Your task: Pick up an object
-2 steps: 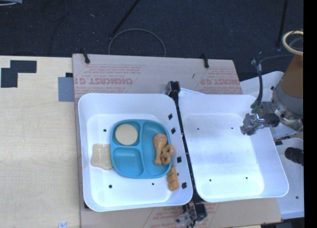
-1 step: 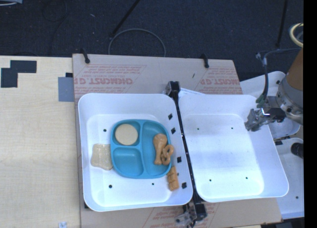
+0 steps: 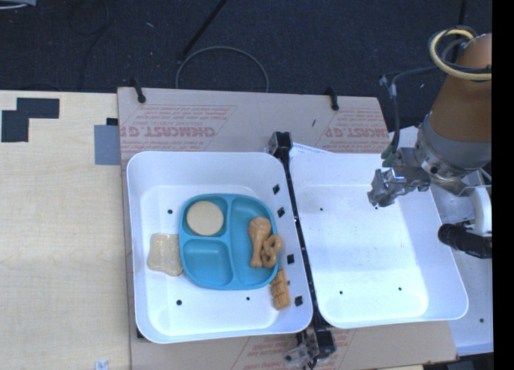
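A blue divided tray (image 3: 210,268) lies in the left bin (image 3: 152,184). A round beige disc (image 3: 204,217) rests in its upper left compartment and a knobbly tan piece (image 3: 263,241) in its right one. A pale bread-like piece (image 3: 165,254) lies on the bin floor just left of the tray, and a small tan piece (image 3: 279,290) sits at the tray's lower right corner. My gripper (image 3: 384,189) hangs over the upper right part of the right bin (image 3: 361,280), far from all these items. Nothing shows between its fingers.
A black divider (image 3: 291,224) with clips runs between the two bins. Cardboard lies under the bins, with a wooden bench top to the left. A black fixture (image 3: 466,238) sticks in at the right bin's right rim.
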You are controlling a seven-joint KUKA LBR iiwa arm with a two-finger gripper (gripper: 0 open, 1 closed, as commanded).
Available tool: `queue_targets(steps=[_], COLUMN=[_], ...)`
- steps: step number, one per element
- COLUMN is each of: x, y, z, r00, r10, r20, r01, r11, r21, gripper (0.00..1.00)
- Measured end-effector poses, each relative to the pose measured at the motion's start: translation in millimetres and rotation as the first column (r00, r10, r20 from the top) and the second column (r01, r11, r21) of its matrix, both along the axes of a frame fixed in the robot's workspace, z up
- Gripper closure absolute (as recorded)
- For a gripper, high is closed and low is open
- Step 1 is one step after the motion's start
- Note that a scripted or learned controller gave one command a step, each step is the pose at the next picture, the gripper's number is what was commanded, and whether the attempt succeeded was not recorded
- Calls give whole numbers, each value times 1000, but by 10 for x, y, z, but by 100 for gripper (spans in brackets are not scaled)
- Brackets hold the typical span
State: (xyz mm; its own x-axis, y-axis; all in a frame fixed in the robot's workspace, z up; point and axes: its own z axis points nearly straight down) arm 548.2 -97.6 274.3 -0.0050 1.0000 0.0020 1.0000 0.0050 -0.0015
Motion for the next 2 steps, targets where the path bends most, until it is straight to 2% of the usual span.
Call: queue_targets(steps=[1,2], x=[108,150], y=[533,1082], z=[16,-181], r00=[1000,1000], r10=[-1,-1], r20=[-1,-4], r01=[1,1], r11=[1000,1000], r21=[-1,0], gripper=[100,100])
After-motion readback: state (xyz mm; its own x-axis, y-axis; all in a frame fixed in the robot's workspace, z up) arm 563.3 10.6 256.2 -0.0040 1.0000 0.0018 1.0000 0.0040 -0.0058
